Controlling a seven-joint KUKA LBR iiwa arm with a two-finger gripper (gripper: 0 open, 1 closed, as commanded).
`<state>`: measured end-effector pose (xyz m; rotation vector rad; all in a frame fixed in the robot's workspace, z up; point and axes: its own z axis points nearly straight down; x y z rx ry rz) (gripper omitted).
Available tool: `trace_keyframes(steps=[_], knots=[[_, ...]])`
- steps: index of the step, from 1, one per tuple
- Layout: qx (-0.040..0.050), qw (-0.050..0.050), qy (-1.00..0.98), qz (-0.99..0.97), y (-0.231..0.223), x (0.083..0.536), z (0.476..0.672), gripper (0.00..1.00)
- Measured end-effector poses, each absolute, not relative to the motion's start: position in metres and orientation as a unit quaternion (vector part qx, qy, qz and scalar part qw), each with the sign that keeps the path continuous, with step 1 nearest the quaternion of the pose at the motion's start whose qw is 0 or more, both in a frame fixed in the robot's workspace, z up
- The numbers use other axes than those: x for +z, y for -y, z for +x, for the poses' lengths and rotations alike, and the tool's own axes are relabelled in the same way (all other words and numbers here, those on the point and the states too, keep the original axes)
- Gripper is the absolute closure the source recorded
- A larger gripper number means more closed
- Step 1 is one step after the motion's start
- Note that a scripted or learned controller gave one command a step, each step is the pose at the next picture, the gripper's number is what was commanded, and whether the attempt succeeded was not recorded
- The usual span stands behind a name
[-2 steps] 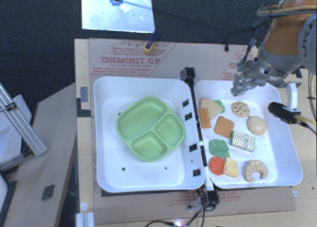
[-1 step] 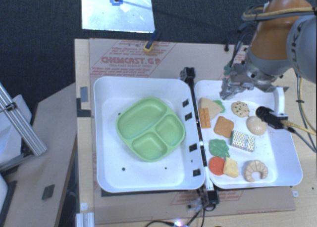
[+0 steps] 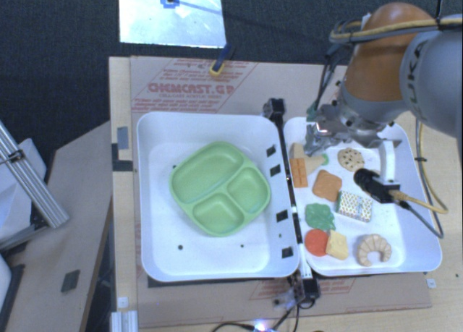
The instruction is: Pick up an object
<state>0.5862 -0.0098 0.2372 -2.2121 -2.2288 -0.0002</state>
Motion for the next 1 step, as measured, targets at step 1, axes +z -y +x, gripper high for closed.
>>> trace_keyframes(steps=[1], knots=[[-0.0002,0.0,0.709,-0.705,-0.0371,0.2212,0.5768,1.0]])
